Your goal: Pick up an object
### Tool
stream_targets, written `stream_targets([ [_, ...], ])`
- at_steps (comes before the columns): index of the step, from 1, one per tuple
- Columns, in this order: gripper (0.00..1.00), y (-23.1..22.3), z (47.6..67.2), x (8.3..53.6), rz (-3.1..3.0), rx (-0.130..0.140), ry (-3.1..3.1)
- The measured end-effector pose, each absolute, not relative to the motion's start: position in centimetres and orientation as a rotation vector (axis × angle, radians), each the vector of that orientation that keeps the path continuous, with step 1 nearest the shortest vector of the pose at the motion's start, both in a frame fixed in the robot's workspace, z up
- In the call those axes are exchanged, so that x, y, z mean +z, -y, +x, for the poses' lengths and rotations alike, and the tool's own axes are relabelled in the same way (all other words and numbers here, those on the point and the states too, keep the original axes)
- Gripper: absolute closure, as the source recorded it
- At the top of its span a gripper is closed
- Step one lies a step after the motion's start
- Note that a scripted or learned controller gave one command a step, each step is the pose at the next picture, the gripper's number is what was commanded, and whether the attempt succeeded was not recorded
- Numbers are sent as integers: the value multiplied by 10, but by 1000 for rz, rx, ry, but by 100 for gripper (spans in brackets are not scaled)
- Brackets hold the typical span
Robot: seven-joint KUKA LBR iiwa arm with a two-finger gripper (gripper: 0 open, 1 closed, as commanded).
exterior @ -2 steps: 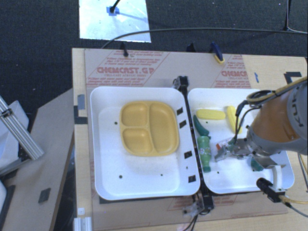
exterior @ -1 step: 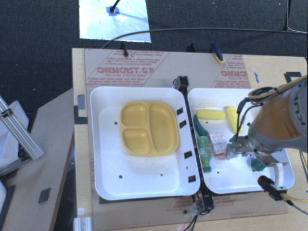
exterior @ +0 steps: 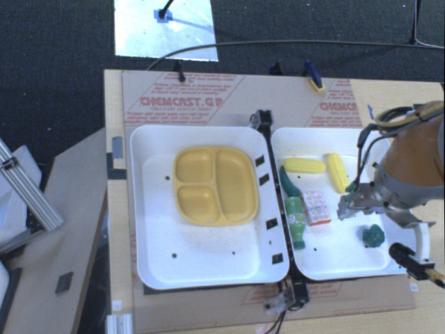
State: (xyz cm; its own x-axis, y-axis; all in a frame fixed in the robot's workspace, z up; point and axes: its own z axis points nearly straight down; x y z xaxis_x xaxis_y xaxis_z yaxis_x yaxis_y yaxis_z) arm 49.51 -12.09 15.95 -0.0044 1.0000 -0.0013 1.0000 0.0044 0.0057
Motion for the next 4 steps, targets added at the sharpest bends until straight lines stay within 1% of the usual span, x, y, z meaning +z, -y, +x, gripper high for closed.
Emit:
stream_targets([
  [1, 100, 117, 495, 222, 2211, 6, -2223],
  [2, 100, 117, 497, 234, 2214, 3, -2225],
  [3, 100, 62, 523, 225, 2209, 5, -2232],
  [4, 100, 6, 555, 223, 2208, 6, -2232],
])
